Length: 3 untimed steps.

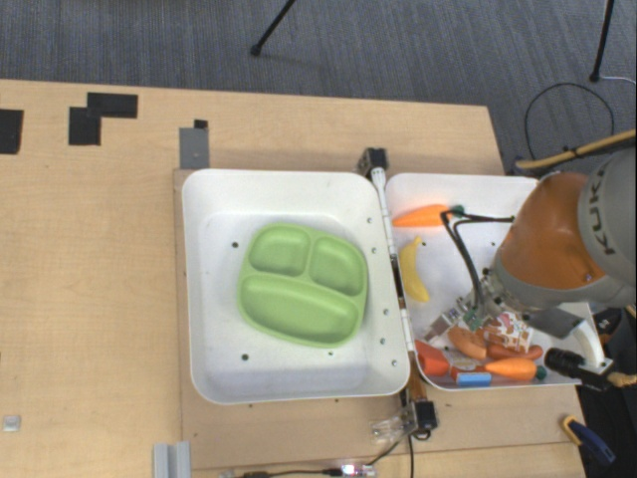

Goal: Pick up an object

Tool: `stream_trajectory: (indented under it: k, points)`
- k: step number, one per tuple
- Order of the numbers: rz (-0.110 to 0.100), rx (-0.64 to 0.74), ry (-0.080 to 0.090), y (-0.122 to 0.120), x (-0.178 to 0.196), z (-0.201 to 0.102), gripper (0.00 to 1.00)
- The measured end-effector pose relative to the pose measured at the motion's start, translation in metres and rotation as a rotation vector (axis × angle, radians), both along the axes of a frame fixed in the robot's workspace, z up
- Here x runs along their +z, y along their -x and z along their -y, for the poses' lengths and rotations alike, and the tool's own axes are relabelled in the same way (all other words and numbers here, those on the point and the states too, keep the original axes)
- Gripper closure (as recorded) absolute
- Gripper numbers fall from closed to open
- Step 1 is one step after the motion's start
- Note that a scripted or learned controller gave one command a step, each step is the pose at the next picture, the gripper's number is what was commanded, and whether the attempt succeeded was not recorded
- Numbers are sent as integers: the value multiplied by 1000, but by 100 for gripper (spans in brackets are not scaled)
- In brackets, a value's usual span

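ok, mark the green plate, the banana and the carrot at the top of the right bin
green plate (302, 284), camera view, on the large lower compartment
banana (412, 271), camera view, on the middle of its yellow body
carrot (422, 216), camera view, on the middle of its orange body

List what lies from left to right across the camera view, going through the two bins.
Left bin's rim → green divided plate → yellow banana → pile of toy food under the arm's orange band. The orange carrot sits above the banana, so its place in the order is unclear.
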<state>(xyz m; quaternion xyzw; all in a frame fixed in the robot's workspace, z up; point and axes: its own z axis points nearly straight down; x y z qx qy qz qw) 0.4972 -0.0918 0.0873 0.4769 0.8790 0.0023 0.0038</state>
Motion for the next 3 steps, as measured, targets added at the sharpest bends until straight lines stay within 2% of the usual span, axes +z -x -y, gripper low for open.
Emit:
stream_trajectory:
  k: [1, 3]
  points:
    - [3, 262, 3, 3, 0, 16, 0]
    - [3, 261, 3, 3, 0, 16, 0]
